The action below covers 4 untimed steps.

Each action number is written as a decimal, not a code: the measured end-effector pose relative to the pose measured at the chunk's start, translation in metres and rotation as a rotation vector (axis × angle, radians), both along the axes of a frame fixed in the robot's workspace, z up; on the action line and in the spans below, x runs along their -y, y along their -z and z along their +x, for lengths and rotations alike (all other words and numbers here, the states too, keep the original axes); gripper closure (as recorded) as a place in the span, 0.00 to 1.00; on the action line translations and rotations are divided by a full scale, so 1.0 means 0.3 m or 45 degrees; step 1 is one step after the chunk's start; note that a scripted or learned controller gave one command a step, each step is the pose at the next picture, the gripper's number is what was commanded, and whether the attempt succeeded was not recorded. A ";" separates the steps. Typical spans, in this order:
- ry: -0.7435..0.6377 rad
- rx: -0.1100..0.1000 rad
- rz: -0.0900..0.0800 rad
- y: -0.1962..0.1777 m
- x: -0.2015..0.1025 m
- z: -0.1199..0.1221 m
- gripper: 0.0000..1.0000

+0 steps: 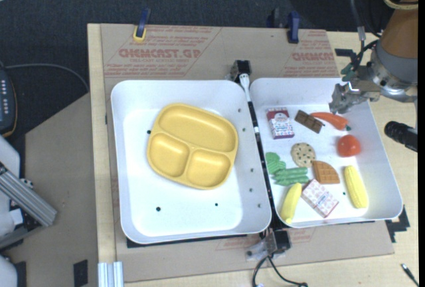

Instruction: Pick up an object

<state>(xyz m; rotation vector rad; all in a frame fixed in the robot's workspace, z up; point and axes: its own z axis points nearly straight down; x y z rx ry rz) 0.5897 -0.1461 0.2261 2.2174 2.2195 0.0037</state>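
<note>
Orange plastic carrot (330, 120) is lying at the far edge of the right bin (392, 194), just under the gripper (343, 101), whose opening I cannot tell; a clean pick is calling for centring over it, clear of the chocolate bar (308, 121).

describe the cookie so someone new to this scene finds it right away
Look in the right-hand white bin, among the toy food. Near its middle lies the cookie, just below the red-and-white carton and above the waffle. It is the only round, tan piece speckled with dark chips.
</note>
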 end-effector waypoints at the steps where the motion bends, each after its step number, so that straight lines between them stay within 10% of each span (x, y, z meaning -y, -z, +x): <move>1: -0.001 -0.012 0.005 0.029 -0.097 -0.147 1.00; 4: -0.001 -0.005 0.002 0.033 -0.206 -0.208 1.00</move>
